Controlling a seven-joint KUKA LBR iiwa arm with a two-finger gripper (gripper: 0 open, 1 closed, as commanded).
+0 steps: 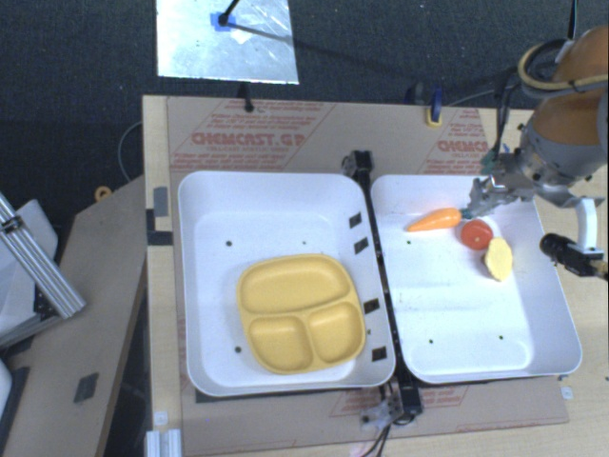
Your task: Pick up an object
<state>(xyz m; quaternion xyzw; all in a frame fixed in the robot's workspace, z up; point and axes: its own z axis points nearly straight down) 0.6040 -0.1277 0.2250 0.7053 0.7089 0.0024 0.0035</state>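
Note:
An orange carrot (434, 220) lies in the far part of the right bin (457, 341). Just to its right sits a red tomato (477, 233), and a pale yellow piece (499, 259) lies beside the tomato, nearer the front. My gripper (479, 198) hangs over the bin's far right area, right above the carrot's thick end and the tomato. No object shows between its fingers.
A yellow three-compartment tray (300, 310) fills the front of the left bin (219, 217). A black divider strip (373, 255) runs between the bins. A blue clamp (435, 105) stands on the bench's far edge. A silver sheet (225, 27) lies beyond the bench.

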